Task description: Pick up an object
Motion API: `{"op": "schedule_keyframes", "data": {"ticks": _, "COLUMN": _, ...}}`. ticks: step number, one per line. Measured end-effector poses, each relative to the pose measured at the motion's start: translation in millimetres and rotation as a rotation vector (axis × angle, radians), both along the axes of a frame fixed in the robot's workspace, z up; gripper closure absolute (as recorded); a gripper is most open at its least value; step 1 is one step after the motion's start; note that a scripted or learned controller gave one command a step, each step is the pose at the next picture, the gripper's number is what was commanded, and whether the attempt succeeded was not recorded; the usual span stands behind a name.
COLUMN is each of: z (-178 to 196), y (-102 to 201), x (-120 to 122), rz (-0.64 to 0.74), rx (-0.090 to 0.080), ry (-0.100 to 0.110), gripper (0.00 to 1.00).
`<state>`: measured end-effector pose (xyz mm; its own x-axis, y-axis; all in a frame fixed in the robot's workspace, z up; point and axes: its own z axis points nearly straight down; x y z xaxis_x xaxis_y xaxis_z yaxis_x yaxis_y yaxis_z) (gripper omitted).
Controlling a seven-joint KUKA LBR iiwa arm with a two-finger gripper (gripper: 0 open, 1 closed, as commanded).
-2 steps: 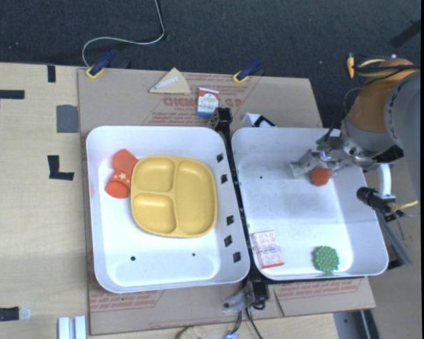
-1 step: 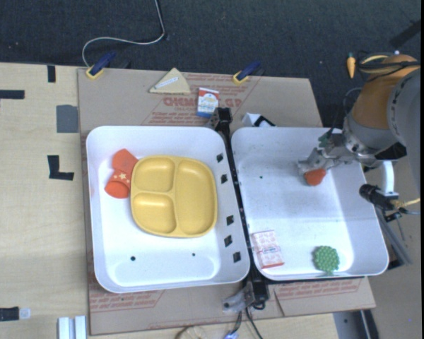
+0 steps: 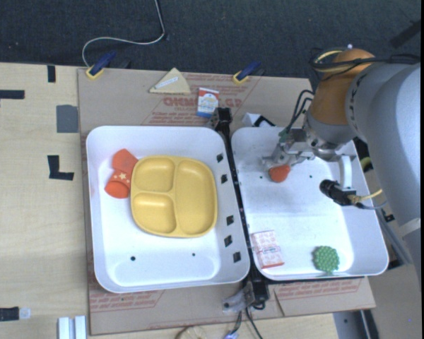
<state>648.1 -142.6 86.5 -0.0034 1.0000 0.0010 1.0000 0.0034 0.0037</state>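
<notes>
— Where was the gripper (image 3: pixel 281 162) when you checked?

— Upper middle of the right bin (image 3: pixel 297 224), directly over the small red-orange object (image 3: pixel 280 173). I judged it the grasp step.

— Were the jaws closed on it?

— I could not tell; the object sat just below the fingertips, touching or nearly so.

— Next move?

— I reckoned a firm close, then a slow lift, watching whether the object came along.
</notes>
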Motion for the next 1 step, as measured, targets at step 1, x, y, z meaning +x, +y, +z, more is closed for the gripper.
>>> {"op": "schedule_keyframes", "data": {"ticks": 1, "z": 99.4, "y": 83.0, "x": -8.2, "rz": 0.001, "rx": 0.000, "ry": 0.001, "gripper": 1.00}}
